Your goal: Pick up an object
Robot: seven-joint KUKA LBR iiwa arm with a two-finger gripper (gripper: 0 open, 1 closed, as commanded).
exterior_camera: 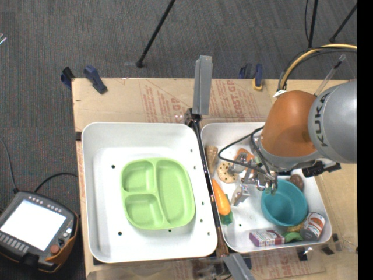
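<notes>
— Where are you now, and what are you after?

— My gripper (247,186) hangs low in the right bin (256,245), right of centre in the frame, just left of the teal bowl (284,206). No object is named, so I judge the nearest candidates: the carrot (221,200) along the bin's left wall, the round cookie (226,171) just above it, and the bowl itself.

— Are your fingers on anything?

— I cannot tell. My own wrist and cables blur that spot, so whether they stand apart or together is hidden, and I see nothing clearly between them.

— What could go wrong?

— Crowding, mostly. The bowl's rim is just beside me, and a descent could catch it and tip or shove the bowl toward the small box (266,238) and the can (315,225) at the lower right. The carrot lies tight against the wall, so a finger may strike the wall instead of sliding past. The cookie is flat; I may close above it.

— And the surroundings?

— Two white bins on a cardboard-covered bench (140,98). The left bin (99,150) holds a green divided plate (157,193). Grey carpet lies beyond, tripod legs at the top, and a handheld control pendant (35,226) sits lower left.
</notes>
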